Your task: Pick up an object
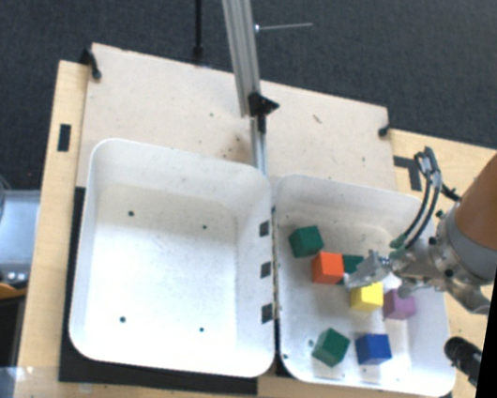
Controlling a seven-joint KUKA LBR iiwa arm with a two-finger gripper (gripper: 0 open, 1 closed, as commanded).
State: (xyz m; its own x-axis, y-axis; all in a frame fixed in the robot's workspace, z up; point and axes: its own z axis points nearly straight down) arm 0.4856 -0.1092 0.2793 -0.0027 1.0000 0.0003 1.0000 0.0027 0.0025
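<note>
You see the gripper (370,274) over a yellow cube (366,296) in the right bin (295,368), beside an orange cube (328,267); whether its jaws are clenched, you cannot tell.

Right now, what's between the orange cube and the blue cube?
In the camera view, the yellow cube lies between the orange cube and the blue cube, with the gripper just above it.
</note>
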